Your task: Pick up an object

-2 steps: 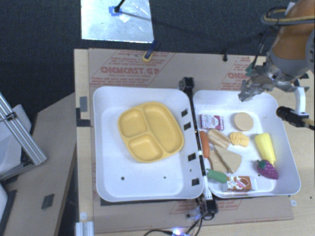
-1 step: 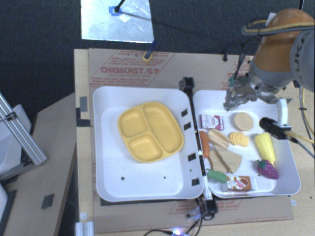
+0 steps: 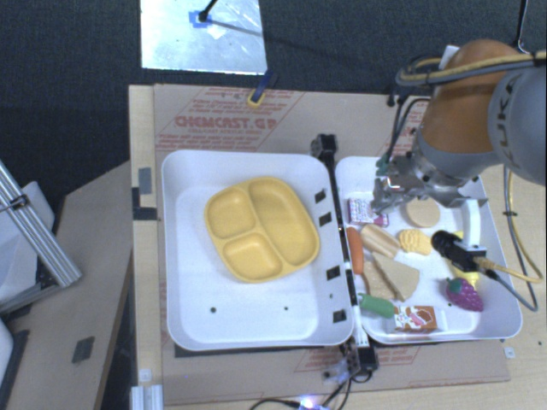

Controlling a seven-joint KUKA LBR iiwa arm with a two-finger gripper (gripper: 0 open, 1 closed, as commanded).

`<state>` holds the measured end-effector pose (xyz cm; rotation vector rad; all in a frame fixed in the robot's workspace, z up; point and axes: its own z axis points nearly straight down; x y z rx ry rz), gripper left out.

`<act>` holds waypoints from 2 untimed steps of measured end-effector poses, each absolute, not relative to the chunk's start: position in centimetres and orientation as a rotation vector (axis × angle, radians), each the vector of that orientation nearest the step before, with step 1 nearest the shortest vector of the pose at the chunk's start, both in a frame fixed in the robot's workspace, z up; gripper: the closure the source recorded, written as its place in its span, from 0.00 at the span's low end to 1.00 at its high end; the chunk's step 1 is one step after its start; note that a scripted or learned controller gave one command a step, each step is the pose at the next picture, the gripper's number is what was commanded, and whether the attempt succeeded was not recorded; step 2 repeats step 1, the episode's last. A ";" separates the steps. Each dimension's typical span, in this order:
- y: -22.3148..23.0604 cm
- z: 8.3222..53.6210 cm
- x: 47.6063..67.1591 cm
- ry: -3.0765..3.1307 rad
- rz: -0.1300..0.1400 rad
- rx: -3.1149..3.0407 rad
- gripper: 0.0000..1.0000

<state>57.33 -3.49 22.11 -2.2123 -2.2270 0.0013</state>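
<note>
1. Toy food [image 3: 402, 259] crowds the right bin [image 3: 504, 314], piled loose within the arm's reach
2. Gripper [image 3: 386, 196] hangs low over the bin's far left corner, beside a small packet [image 3: 360, 208]; jaw state cannot be told
3. Yellow tray [image 3: 261, 227] sits alone in the left bin [image 3: 192, 314], apparently a drop spot

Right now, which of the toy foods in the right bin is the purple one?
The bunch of grapes, lying near the right bin's front right corner. Its neighbours are orange, tan or yellow: the carrot, the round cracker, the corn piece.
</note>
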 end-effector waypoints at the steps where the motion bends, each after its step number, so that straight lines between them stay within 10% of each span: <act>1: 1.9 22.9 54.8 -2.228 -0.001 -2.212 1.00; 2: 1.9 22.9 54.8 -2.228 -0.001 -2.212 1.00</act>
